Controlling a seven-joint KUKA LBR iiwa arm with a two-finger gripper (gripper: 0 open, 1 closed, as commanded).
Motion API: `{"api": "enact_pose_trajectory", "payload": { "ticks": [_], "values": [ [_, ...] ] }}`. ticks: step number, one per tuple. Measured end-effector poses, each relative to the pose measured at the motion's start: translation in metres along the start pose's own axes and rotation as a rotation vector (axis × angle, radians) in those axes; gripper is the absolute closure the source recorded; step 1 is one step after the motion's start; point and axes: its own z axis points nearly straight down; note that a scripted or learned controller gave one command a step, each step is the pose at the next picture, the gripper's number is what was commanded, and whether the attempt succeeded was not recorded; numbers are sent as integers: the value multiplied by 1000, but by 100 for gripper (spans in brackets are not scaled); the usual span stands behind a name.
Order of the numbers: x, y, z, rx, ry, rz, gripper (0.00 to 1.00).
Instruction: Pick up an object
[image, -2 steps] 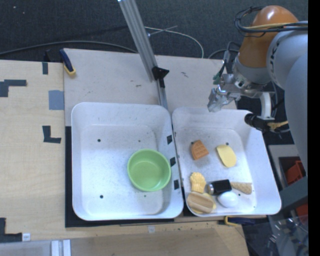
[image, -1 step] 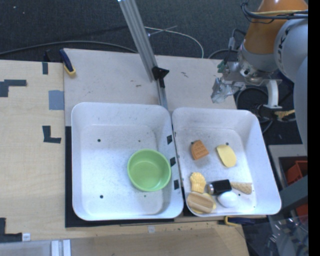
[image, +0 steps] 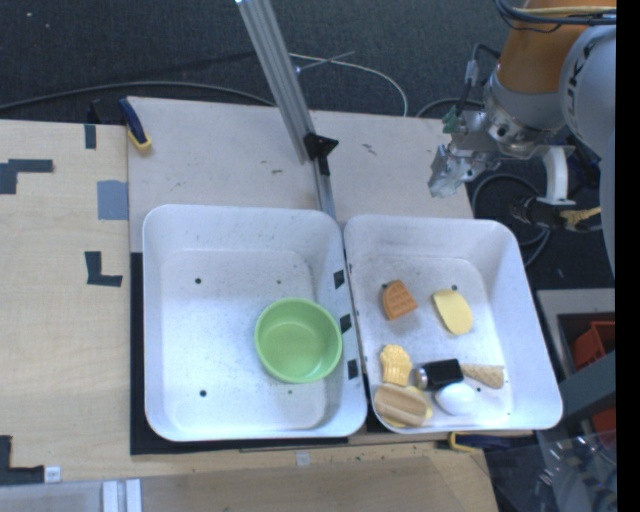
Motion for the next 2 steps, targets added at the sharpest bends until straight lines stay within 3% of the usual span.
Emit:
{"api": "enact_pose_trajectory", "payload": {
  "ticks": [2],
  "values": [
    [106,-42,33,6,1,-3,100]
  ]
}}
